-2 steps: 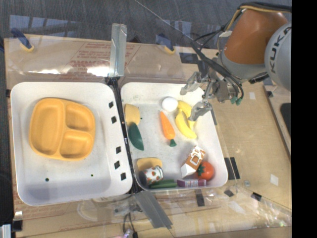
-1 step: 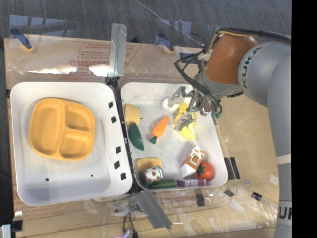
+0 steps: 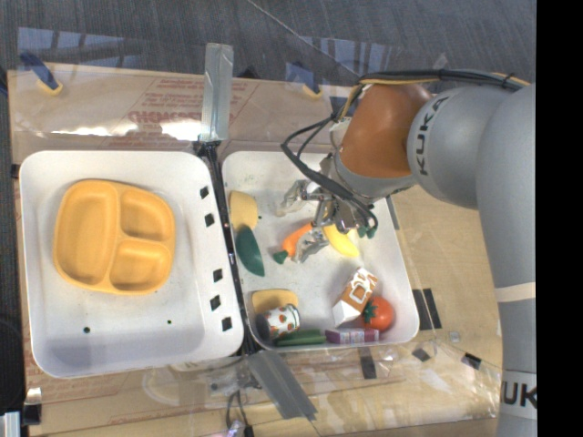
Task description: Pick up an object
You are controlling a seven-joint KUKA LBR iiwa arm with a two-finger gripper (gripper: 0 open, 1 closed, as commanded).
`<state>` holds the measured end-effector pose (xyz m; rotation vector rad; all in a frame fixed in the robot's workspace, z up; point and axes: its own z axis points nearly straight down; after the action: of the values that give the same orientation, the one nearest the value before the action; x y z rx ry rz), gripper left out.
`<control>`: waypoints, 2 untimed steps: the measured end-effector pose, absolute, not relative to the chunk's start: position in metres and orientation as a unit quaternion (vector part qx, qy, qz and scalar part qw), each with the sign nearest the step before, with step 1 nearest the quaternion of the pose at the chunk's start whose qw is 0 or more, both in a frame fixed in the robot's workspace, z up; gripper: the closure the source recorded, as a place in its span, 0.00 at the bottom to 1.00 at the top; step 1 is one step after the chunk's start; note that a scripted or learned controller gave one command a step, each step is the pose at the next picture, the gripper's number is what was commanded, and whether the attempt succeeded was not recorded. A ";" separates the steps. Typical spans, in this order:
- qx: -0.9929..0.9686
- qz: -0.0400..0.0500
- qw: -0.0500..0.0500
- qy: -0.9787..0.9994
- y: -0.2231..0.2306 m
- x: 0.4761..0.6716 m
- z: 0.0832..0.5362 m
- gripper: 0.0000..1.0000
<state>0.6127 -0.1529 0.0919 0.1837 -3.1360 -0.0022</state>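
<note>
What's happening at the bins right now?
The arm reaches into the right bin, its gripper low among the toy food, right by the carrot and the banana. Nothing is visibly held. The left bin holds a yellow divided tray.

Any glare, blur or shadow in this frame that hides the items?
Camera view: glare streaks the clear plastic sheet behind the left bin; the hand looks soft and cluttered; the yellow divided plate and tomato are evenly lit, with only faint shadows.
</note>
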 end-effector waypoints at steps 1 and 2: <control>0.155 -0.001 0.001 -0.988 -0.101 0.614 0.092 0.00; 0.158 -0.001 0.000 -0.987 -0.100 0.616 0.103 1.00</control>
<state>0.6158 -0.1004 0.1029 0.4956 -3.1026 -0.0019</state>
